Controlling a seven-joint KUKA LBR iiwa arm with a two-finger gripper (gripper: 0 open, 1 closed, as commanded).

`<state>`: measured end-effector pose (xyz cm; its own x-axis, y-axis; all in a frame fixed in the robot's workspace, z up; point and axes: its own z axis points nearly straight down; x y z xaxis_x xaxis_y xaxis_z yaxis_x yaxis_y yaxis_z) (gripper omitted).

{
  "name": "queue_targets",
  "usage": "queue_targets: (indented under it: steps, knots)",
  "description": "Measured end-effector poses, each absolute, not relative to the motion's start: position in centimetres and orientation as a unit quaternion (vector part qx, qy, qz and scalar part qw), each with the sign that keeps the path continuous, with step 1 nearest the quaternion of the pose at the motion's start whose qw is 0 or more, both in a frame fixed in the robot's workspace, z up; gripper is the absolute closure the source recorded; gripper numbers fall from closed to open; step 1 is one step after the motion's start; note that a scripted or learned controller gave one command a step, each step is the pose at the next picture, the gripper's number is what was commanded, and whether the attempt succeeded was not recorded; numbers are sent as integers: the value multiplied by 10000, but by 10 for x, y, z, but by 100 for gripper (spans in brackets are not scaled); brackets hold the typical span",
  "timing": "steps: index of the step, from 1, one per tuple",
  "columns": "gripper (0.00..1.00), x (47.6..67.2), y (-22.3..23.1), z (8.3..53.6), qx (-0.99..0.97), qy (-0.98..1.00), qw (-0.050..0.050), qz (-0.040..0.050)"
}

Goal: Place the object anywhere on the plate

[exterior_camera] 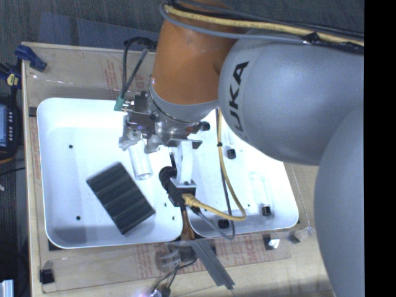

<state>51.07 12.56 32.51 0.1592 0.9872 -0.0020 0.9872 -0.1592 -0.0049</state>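
Gripper hangs over right part of left bin, near divide between bins; whether fingers open or closed cannot be told (wrist hardware crowds view), nothing seen between them. Dark ridged rectangular object lies flat on left bin floor, toward near side, tilted diagonally, left of gripper and apart from it. Right bin mostly covered by grey arm with orange band. Yellow cable loops across divide.
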Motion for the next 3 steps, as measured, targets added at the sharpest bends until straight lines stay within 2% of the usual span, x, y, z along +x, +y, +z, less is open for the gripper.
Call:
queue_targets:
  steps: [1, 2, 3]
  knots:
    - [100, 486, 186, 235, -7341, -6790, 6, 32]
    - [100, 536, 154, 93, -8047, -5936, 9, -10]
    - [100, 568, 206, 92, -7872, -6167, 14, 5]
